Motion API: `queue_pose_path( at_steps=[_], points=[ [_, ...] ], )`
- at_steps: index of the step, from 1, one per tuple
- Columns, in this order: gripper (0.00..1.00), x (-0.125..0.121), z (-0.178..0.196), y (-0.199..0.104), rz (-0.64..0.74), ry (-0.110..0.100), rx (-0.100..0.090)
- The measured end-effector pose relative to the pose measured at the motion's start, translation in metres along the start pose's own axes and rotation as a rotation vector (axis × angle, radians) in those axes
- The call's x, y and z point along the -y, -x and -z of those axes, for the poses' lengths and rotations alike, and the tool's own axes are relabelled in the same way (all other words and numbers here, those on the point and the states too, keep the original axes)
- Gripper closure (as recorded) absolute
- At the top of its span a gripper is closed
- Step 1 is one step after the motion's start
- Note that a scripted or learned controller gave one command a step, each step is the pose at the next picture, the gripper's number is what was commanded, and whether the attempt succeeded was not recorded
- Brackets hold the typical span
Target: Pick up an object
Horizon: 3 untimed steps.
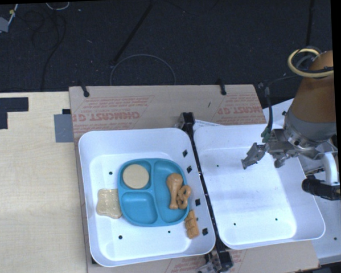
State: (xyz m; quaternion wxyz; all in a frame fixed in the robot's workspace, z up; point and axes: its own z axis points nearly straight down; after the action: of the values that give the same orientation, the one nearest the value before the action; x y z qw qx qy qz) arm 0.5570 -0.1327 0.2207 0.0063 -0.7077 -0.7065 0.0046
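Toys lie in the left bin (102,245): nearest the camera a small tan piece (191,224) beside the blue divided tray (141,211), and a pale flat piece (108,203) touching the tray's left edge. On the tray rest a tan pretzel-like toy (177,190) and, farther back, a round cracker (135,176). Across the divider, over the right bin (248,214), hangs the gripper (265,155), fingers spread apart with nothing between them, well apart from every toy. Behind it rises the orange-banded arm (315,94).
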Motion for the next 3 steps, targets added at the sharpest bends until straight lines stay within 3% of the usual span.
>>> queue_pose_path(
  at_steps=[1,3],
  points=[
    [0.0,-0.002,0.007,0.0,0.002,0.014,0.002],
    [0.0,-0.005,-0.089,-0.011,0.002,0.007,0.0]
  ],
)
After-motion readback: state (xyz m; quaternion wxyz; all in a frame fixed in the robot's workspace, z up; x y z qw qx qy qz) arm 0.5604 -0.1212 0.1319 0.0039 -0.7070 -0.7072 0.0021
